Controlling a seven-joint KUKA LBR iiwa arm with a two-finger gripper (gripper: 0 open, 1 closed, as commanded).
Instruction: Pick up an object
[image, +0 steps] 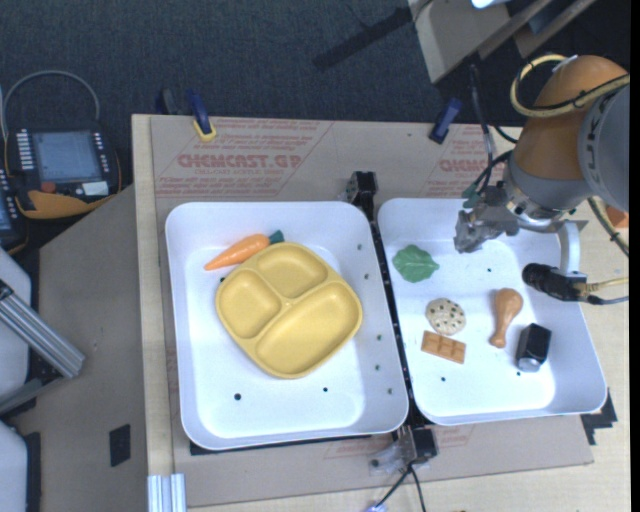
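Two white bins sit side by side on a brown board. The left bin (200, 330) holds a big yellow plate (288, 309) with three dips in it. It looks smooth, like plastic. A toy carrot (238, 251), orange with a green top, lies just beside the plate at its top left.

The right bin (490, 395) holds the small toys to pick up. A green leaf (415, 264) with a bumpy edge lies near the left wall. A tan chicken leg (505, 313) lies to the right. A small black block (532, 347) sits just beside the leg. A round cookie (445, 317) with dark dots lies in the middle. A flat brown cracker (443, 348) lies just below the cookie.

The gripper (473, 232) hangs over the top of the right bin, near the leaf. It is grey and dark, and I cannot tell how far it is open. Nothing can be seen in it
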